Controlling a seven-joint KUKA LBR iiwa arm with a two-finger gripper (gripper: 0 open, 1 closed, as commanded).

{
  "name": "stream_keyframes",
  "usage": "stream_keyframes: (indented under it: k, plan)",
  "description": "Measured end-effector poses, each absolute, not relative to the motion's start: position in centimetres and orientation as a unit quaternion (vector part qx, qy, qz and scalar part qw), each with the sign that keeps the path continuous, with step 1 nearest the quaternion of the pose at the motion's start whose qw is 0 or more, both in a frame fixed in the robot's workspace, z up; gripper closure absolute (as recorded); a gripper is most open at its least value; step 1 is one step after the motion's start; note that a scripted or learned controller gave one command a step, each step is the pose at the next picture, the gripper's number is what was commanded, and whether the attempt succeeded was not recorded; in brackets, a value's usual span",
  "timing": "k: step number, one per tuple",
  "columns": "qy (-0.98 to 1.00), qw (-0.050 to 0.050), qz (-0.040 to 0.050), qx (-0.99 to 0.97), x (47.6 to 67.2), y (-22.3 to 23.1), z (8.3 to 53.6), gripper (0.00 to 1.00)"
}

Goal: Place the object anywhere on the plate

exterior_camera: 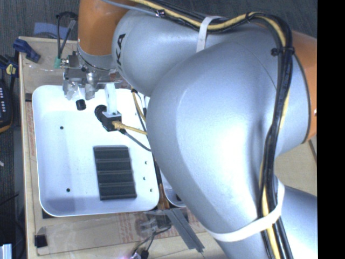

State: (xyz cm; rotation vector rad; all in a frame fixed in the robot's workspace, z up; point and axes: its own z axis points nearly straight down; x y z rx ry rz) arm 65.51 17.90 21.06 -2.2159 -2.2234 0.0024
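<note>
Hanging over the far end of the left white bin point(48, 144), the gripper point(81, 90) is seen; whether anything is gripped cannot be told. A dark ribbed block point(114, 172) lies flat nearer the front.

One white bin point(46, 161) lies in plain sight, with a sliver of a second bin point(171, 198) past its right rim. Inside the first lies one dark ribbed rectangular block point(114, 172). One grey arm point(215, 112) reaches in, carrying one gripper point(81, 93).
</note>
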Motion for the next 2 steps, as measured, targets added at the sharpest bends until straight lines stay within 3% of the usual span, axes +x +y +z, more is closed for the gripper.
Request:
stream_keyframes:
  k: [1,2]
  plan:
    - [-0.881,0.001,0.0020,-0.473,60.1,20.3,22.4,1.00]
    - [-0.976,0.002,0.0016,-0.219,50.2,16.2,14.6,1.00]
